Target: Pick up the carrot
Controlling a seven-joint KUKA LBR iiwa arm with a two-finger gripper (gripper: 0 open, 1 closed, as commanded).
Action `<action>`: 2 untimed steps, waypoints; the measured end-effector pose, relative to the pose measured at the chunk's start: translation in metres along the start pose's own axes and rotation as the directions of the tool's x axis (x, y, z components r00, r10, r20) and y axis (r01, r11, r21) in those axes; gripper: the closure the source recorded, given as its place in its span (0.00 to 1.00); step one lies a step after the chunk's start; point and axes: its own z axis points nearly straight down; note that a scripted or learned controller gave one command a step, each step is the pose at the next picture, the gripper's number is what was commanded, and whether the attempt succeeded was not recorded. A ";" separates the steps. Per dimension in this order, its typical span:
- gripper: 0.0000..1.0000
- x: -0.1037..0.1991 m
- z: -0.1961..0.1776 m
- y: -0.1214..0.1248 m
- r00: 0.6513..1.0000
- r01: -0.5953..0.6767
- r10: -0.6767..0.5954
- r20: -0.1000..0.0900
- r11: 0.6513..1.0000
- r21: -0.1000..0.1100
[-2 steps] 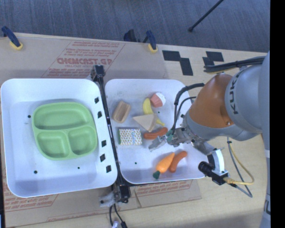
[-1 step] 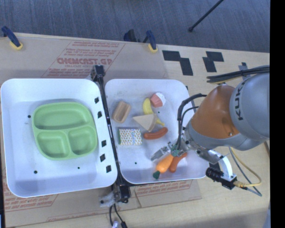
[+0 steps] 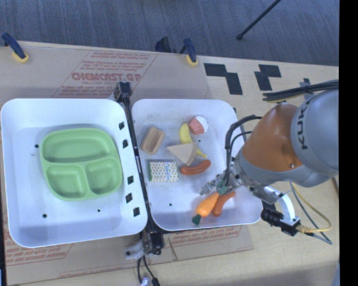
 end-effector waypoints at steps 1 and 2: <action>1.00 0.054 -0.123 0.022 0.996 0.087 -0.087 0.004 0.996 -0.003; 1.00 0.056 0.005 0.090 0.968 -0.251 0.251 0.002 0.968 -0.007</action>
